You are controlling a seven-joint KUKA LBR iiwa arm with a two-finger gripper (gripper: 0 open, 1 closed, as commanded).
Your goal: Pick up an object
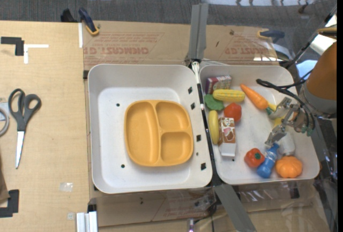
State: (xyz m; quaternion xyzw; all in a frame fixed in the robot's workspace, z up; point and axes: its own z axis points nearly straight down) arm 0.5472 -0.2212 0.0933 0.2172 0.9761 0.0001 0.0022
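Observation:
The right bin (236,174) holds several toy foods: a carrot (254,97), a corn cob (229,95), a purple box (218,83), a banana (214,126), a red tomato (232,111), a small carton (228,137), a red pepper (253,157), a blue bottle (266,164) and an orange pumpkin (289,167). My gripper (276,124) hangs over the right side of this bin, just above the blue bottle and right of the tomato. It is open, with nothing between its fingers.
The left bin (102,118) holds a yellow divided plate (159,133). Scissors (21,118) lie on the bench at far left. A metal divider (198,32) runs between the bins at the back. Cables (278,86) trail from the arm at right.

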